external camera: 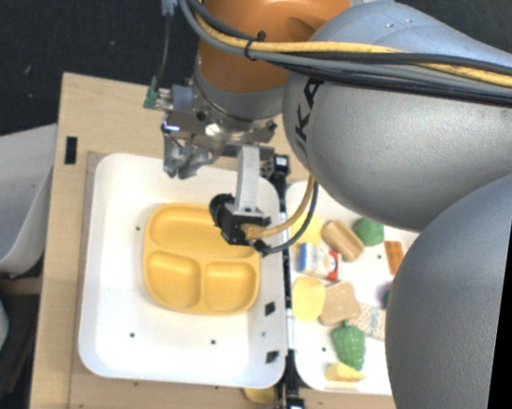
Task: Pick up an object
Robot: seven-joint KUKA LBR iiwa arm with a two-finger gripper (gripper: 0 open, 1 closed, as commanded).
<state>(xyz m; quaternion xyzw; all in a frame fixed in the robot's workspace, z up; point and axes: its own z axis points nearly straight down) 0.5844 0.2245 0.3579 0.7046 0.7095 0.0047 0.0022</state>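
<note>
Pincer [184, 155] of the grey arm, hanging over the far left corner of the left bin [123, 341]; whether it is open or closed cannot be told. Yellow tray [201, 259], with three compartments, lies flat in the middle of this bin, its far left corner near the pincer. Right bin [315, 358] adjoins the left one on the worktop [80, 108] and carries small food-shaped pieces. A tan roll [342, 241] and a green lump [367, 232] lie toward its far edge. A yellow disc [309, 299] touches a toast slice [341, 303] at mid-bin by the left wall. A green leafy piece [348, 346] and a pale yellow wedge [343, 374] lie at the near edge.
</note>
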